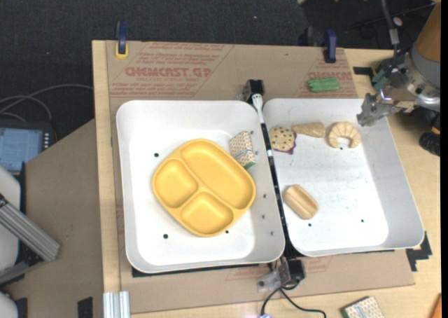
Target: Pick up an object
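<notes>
At the far right edge of the right-hand shallow white bin (392, 190), my two-finger gripper (369, 115) hangs, and I cannot tell its state; the pale curled croissant-shaped toy (344, 134) lies just beside it; I judge I am approaching, and next must lower over it.

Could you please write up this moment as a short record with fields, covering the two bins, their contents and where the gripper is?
left bin: holds a yellow divided plate and a small patterned item at the plate's upper right edge
right bin: holds a cookie, a pale elongated piece, a croissant and a tan bread roll
outside bins: green item on the board above the right bin
gripper: over the right bin's upper right corner, holding nothing visible
</notes>
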`<state>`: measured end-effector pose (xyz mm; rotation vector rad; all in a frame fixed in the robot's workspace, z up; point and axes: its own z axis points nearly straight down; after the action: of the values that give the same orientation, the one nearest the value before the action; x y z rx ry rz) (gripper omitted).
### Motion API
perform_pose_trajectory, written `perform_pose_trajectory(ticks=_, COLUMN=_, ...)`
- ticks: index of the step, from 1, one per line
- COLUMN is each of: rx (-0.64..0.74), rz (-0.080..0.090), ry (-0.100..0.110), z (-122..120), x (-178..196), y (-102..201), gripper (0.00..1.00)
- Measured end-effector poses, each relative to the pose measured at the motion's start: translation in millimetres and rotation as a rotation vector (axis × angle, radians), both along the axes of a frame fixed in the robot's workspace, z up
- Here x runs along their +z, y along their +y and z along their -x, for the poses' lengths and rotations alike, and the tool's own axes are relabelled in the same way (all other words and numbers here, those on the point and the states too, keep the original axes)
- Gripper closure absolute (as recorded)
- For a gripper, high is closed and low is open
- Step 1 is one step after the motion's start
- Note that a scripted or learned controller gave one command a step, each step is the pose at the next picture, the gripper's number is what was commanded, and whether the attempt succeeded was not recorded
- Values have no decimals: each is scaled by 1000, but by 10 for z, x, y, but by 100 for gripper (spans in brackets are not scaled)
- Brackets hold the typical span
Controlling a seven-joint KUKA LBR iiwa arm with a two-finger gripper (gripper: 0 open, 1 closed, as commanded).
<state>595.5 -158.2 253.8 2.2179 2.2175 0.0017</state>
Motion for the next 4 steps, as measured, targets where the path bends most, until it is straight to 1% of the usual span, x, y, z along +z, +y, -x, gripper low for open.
perform_pose_trajectory(ticks=2, rx=-1, rz=-2, ry=6, z=118, x=-83, y=-377, gripper=100)
perform_pose_trajectory(ticks=3, rx=-1, rz=-3, ry=7, z=322, x=-91, y=-535, gripper=100)
perform_pose_trajectory(ticks=4, rx=0, rz=0, ry=1, z=177, x=-132, y=-663, gripper=100)
